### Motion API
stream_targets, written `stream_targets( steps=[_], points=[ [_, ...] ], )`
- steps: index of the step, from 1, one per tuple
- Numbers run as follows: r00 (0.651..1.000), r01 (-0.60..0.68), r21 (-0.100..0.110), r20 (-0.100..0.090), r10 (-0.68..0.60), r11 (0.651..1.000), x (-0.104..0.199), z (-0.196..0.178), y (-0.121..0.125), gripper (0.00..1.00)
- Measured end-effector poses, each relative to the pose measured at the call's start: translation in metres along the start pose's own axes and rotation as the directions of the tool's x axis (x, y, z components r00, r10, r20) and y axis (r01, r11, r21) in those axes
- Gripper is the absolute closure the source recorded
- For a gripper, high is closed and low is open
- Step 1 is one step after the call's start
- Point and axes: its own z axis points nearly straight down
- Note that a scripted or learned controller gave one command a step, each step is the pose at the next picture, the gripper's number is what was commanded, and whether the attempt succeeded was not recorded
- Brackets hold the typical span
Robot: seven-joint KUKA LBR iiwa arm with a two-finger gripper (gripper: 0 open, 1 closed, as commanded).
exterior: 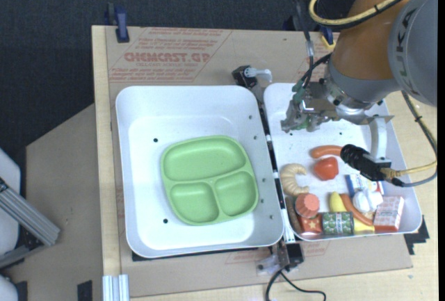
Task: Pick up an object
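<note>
Toy food (327, 169) lies piled below the end effector (300, 117), apart from it; its grip state cannot be told.

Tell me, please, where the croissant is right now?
The croissant lies in the right bin, against its left wall, left of the tomato.

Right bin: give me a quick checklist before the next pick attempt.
1. Hand over the right bin: ok, at its far end.
2. Hand carrying anything: cannot tell.
3. Targets within the bin: ok; croissant, tomato and sausage lie apart.
4. Near corner pile: not ok, items packed tight.
5. Green tray in left bin, out of the path: ok.
</note>
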Motion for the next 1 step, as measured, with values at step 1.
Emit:
stream_targets(
  steps=[1],
  points=[
    [1.000,-0.002,0.013,-0.002,0.002,1.000,0.0526,0.0093,-0.0075,1.00]
  ],
)
